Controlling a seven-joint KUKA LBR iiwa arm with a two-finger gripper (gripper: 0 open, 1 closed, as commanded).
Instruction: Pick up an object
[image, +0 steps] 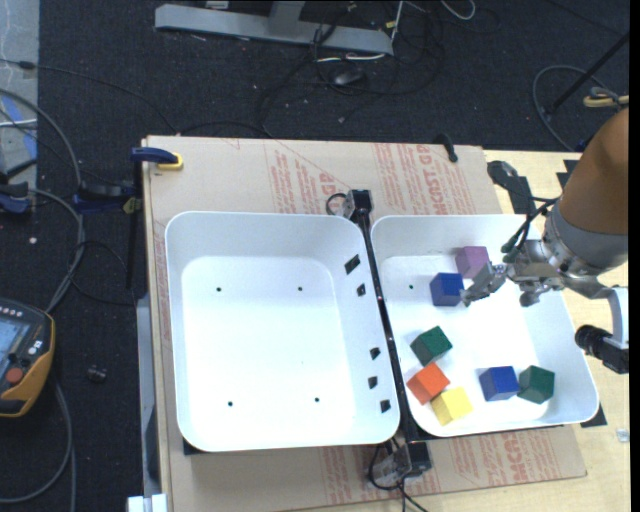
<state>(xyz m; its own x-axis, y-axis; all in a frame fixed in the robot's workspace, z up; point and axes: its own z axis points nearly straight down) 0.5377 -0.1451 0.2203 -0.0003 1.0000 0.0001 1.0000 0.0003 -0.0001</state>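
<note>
In the right bin (585, 400), the pincer (487, 282) is seen just beside the blue cube (447, 289) and purple cube (471, 261); whether anything is gripped cannot be told.

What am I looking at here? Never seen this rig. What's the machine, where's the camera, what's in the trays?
One picture, from a fixed camera above the bench, looking down at a slant. The machine is a grey robot arm with an orange band, reaching in from the right. Its two-finger tool sits low over the right-hand shallow white bin, close to a purple wooden-looking cube and a blue cube. I cannot tell whether it grips anything. That bin also has a dark green cube, an orange cube, a yellow cube, a second blue cube and a second green cube. The left-hand white bin sits beside it, both on a cardboard sheet.
</note>
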